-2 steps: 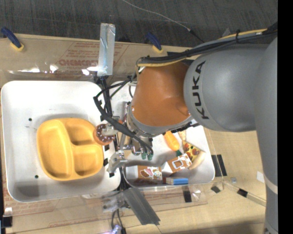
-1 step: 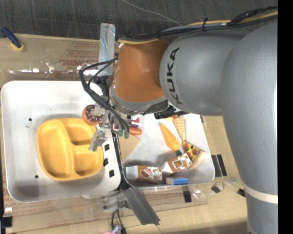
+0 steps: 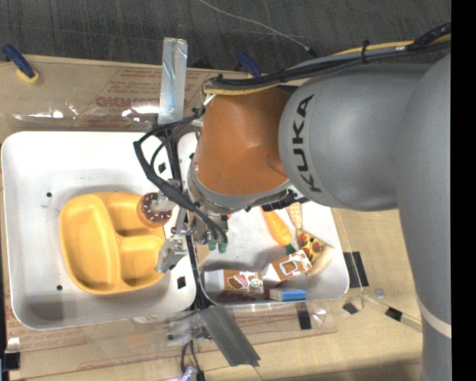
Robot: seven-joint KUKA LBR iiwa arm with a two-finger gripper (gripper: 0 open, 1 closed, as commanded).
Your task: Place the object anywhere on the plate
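Camera view: yellow sectioned plate (image 3: 111, 240) in left bin (image 3: 24, 173), frame centre-left. Small brown round object (image 3: 152, 207) resting at plate's upper-right rim. Gripper (image 3: 174, 251) just right of plate; finger state impossible to tell. Assorted items (image 3: 289, 264) in right bin.

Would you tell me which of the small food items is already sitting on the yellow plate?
The round brown doughnut, resting on the yellow plate at its right edge. The pizza slice and the other items lie in the right-hand bin.
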